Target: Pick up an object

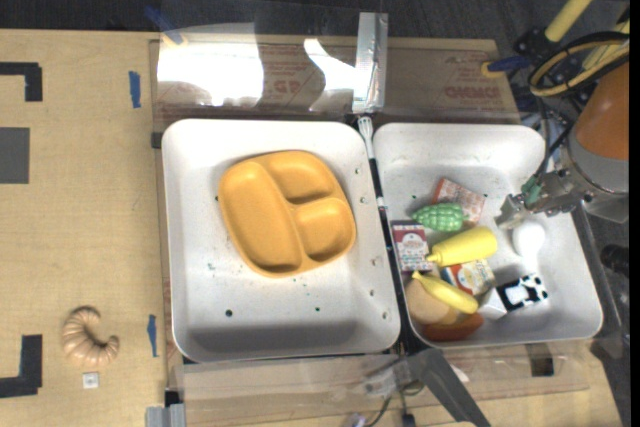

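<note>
My gripper hangs over the right side of the right bin, coming in from the right under the orange band of the arm. Just below it lies a white rounded object. To its left in the same bin sit a green knobbly toy, a yellow bottle, a red and white packet, a small red carton, a banana on a brown round item, and a black and white piece.
The left bin holds a yellow divided plate. A tan croissant-shaped toy lies on the bench at the lower left. Clear plastic sheeting and yellow cables sit behind the bins.
</note>
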Action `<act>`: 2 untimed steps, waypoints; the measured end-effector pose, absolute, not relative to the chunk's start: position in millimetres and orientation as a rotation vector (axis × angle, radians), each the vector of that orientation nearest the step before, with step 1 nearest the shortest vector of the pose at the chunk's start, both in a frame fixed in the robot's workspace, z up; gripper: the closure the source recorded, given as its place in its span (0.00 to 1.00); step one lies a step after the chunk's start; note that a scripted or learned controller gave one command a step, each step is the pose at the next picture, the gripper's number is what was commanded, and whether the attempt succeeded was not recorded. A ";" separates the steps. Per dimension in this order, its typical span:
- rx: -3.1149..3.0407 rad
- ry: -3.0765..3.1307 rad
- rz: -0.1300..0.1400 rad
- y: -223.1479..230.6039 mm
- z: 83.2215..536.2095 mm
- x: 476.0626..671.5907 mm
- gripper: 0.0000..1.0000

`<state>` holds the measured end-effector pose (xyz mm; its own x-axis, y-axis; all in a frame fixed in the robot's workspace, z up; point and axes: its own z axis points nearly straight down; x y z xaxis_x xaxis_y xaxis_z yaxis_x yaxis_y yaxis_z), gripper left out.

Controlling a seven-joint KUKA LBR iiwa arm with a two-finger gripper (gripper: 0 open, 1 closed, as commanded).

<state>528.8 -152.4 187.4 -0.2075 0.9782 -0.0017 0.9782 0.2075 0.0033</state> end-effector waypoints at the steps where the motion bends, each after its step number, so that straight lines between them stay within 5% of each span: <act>1: 1.979 2.442 -0.001 -152.0 185.1 527.6 0.00; 2: 2.249 2.194 -0.002 -107.5 102.4 542.8 0.00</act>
